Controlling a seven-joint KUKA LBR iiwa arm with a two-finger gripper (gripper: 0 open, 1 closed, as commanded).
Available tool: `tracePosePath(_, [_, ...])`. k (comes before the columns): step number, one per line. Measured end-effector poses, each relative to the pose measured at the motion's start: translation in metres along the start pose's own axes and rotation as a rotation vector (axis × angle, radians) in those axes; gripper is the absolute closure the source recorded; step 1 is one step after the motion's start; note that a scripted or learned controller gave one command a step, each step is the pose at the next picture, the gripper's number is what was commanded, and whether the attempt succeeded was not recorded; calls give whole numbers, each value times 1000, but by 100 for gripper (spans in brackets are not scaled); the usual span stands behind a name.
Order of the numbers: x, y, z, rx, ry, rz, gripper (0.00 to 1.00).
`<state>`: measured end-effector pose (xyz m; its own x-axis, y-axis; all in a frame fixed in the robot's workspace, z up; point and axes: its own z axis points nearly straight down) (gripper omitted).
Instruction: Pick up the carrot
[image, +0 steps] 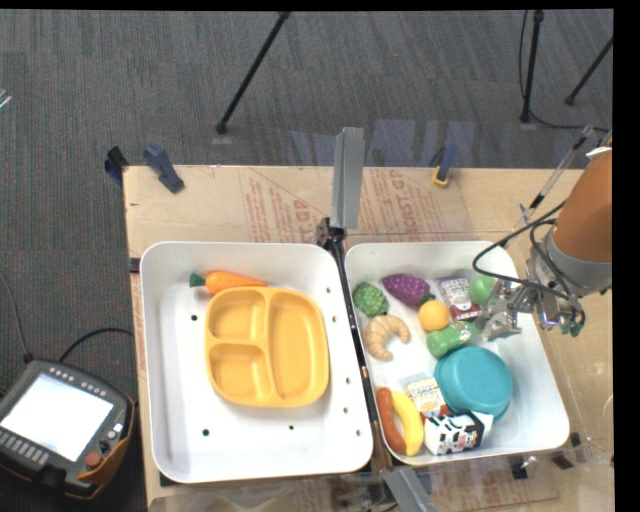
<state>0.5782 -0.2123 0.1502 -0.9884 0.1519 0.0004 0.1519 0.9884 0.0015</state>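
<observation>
The carrot (233, 281), orange with a green top, lies flat in the far left corner of the left bin (165, 400). It rests just beyond the far edge of a yellow divided plate (267, 346). My gripper (504, 320) hangs over the right side of the right bin (553, 400), between a green apple (483, 289) and a teal bowl (473, 381). That puts it far to the right of the carrot, with nothing visibly held. The grey arm with its orange band (590, 215) comes in from the right edge.
The right bin is crowded with toy food: purple grapes (406, 288), a croissant (385, 335), an orange (434, 315), a banana (408, 421), a milk carton (453, 432). A grey post (347, 185) stands behind the bins' divide. A tablet (60, 425) lies at lower left.
</observation>
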Motion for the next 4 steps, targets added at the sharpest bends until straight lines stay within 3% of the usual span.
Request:
tracePosePath(1, [-1, 1, -6, 1, -4, 9, 100])
tracePosePath(2, [60, 8, -16, 0, -1, 115, 100])
tracePosePath(3, [46, 43, -6, 0, 1, 329, 100])
tracePosePath(4, [110, 42, -11, 2, 2, 403, 100])
